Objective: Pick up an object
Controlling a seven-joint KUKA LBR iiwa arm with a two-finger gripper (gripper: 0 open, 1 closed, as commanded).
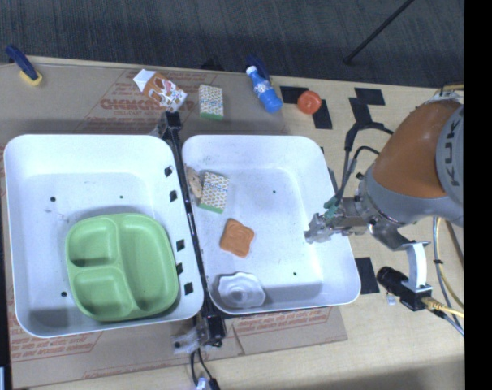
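The arm (416, 165) sat highest and closest to the lens, its orange band looming over the right bin's (307, 157) right wall, presumably parked there to reach in. Next in size, the left bin (35, 169) held just a green divided tray (120, 265). The right bin had the candidates scattered loose, well apart so any could be grabbed: a white cup-like thing (239, 289) near the front wall, an orange piece (237, 238) mid-floor, and a patterned packet (214, 191) by the divider. The end effector (321, 227) hovered at the right rim, nothing visibly in it, and honestly I couldn't tell if it was open or closed. Bits on the counter (376, 340) behind: a blue bottle (265, 89), an orange cap (309, 101).
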